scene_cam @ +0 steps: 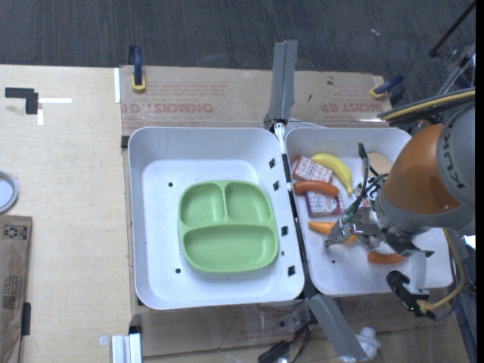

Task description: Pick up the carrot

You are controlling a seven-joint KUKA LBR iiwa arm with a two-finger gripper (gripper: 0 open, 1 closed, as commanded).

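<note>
The carrot (pixel 321 228) lies in the right bin (pixel 340 278), near its left wall, pointing roughly across the bin, just below a red sausage-like piece (pixel 316 189) and a small printed packet (pixel 314 170). A banana (pixel 337 168) lies further back, and another orange piece (pixel 386 259) sits near the arm's wrist. The hand (pixel 338 235) hangs low just beside the carrot's right end, its metal fingers pointing toward it; whether they are spread or closed cannot be told, and nothing is visibly held.

To do the step well, the hand probably needs to centre over the carrot's middle rather than its tip, with the fingers straddling its narrow width, and come down clear of the sausage piece before closing. A grip at the end risks the carrot pivoting out.

The left bin (pixel 151 225) holds a green divided plate (pixel 227 225). The cardboard (pixel 204 100) on the counter (pixel 60 165) behind the bins carries red print, upside down; it seems to read "CHEWY.COM", though that is uncertain. The packet's label is too small to read.
</note>
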